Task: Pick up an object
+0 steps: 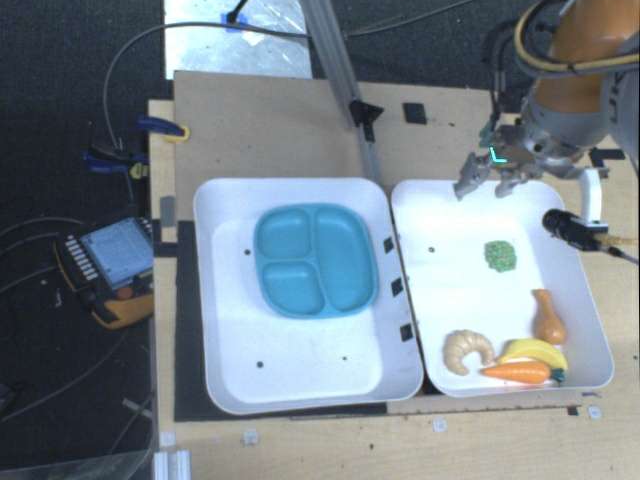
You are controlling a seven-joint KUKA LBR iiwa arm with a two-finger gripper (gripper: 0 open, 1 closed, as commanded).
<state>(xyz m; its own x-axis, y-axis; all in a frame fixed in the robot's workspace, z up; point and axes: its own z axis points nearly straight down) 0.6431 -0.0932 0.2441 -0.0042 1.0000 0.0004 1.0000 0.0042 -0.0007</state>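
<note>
My gripper (487, 184) hangs over the far edge of the right bin (440, 288), its two fingers spread apart with nothing between them. A green broccoli floret (500, 256) lies in that bin, a little nearer than the gripper. Along the bin's near right side lie a brown gourd-shaped piece (547, 316), a beige croissant (468, 350), a yellow banana (533, 351) and an orange carrot (518, 373). The carrot rests against the banana.
The left bin (230, 358) holds a blue divided plate (316, 259). A grey pole (335, 48) slants across the bench behind the bins. Cables and a handheld controller (110, 268) lie off the bench at the left.
</note>
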